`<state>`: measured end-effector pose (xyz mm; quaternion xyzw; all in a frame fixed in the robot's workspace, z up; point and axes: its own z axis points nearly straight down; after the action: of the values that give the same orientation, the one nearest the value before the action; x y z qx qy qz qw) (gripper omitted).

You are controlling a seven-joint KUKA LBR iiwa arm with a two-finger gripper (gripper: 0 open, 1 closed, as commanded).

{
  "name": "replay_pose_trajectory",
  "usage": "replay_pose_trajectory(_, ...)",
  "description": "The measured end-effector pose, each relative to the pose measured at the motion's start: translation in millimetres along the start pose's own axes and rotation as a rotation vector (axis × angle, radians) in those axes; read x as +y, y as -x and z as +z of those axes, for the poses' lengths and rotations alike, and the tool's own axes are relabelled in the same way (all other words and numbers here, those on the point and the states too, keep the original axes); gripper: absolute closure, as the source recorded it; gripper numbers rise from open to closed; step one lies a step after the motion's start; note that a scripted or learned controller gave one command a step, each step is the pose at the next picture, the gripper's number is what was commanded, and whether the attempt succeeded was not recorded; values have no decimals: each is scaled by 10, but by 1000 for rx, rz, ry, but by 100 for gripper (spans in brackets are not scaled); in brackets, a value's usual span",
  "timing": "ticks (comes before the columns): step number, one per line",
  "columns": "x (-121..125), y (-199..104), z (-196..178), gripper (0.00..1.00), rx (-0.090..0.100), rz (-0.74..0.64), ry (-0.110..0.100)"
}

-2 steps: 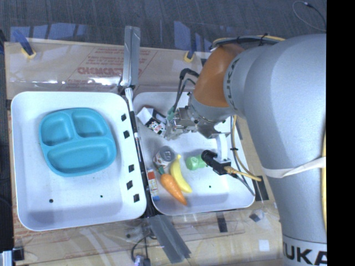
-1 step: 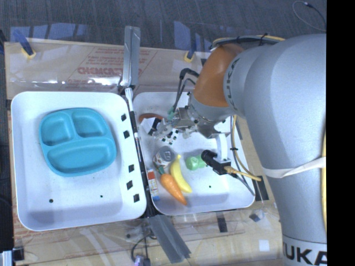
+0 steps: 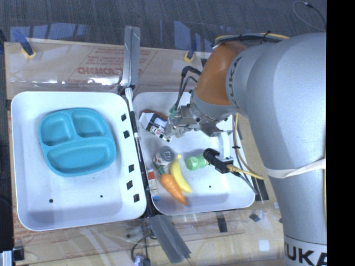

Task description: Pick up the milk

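Carrot (image 3: 173, 188), banana (image 3: 180, 174), can (image 3: 164, 156) below gripper (image 3: 173, 127).

The grey arm (image 3: 288, 121) is extended from the right; the gripper (image 3: 173, 123) is lowered, pointing left.
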<state>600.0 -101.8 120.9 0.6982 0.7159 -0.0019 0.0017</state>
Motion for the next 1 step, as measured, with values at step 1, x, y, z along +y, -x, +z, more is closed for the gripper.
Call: replay_pose_trajectory(1,-73,-920,-714,100,5,37,-1)
